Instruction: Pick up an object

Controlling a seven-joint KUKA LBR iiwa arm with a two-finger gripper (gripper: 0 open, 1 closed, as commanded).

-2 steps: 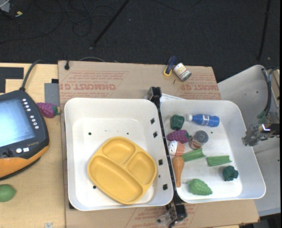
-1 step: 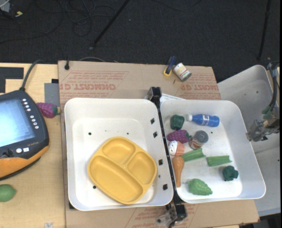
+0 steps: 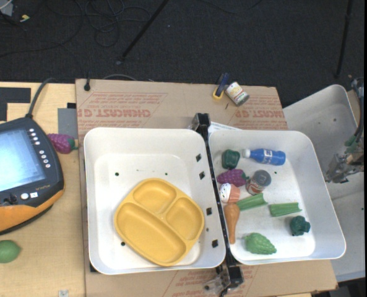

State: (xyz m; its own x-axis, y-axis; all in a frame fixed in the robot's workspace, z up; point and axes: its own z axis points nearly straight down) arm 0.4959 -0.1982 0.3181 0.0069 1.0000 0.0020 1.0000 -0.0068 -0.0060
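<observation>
The right bin (image 3: 316,166) holds several small items: a blue bottle (image 3: 265,156), a dark green pepper (image 3: 230,159), purple grapes (image 3: 231,177), a grey round tin (image 3: 260,179), an orange cone (image 3: 231,220), a green stick (image 3: 284,209), dark broccoli (image 3: 299,226) and a light green lumpy piece (image 3: 259,244). In the left bin (image 3: 103,147) lies a yellow divided plate (image 3: 159,220). My gripper (image 3: 346,164) hangs just outside the right bin's right rim, away from every item. Nothing shows between its tips.
A teach pendant (image 3: 16,166) sits on the bench at far left, with a green ball (image 3: 5,251) below it and purple grapes (image 3: 62,143) beside it. A small can (image 3: 236,93) lies on the cardboard behind the bins. A white sheet (image 3: 332,110) flanks the right bin.
</observation>
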